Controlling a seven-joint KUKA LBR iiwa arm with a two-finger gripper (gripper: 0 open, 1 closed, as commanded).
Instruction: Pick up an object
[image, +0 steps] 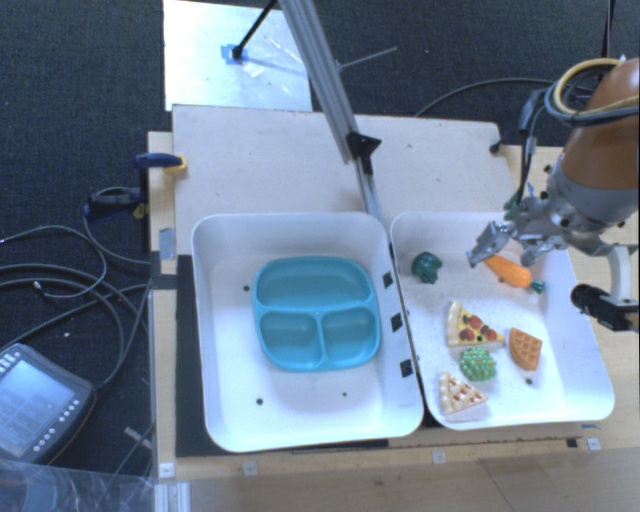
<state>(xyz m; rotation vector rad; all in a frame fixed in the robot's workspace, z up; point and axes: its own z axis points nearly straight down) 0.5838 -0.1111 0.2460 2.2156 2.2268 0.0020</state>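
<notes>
In the right bin (590, 395) lie several toy foods. An orange carrot (510, 271) with a green tip rests near the bin's far side. My gripper (507, 250) hovers right over the carrot, open, one finger to each side of the carrot's upper end; I cannot tell whether they touch it. Left of it sits a dark green vegetable (427, 266). Nearer the front are a pizza slice (470, 327), a green bunch of grapes (478, 363), an orange waffle (525, 348) and a second wedge slice (461, 393).
The left bin (225, 400) holds a blue divided plate (317, 312). A slanted metal pole (335, 95) crosses the back of the bench and ends at the wall between the bins. Cables and a handheld pendant (35, 400) lie on the floor at left.
</notes>
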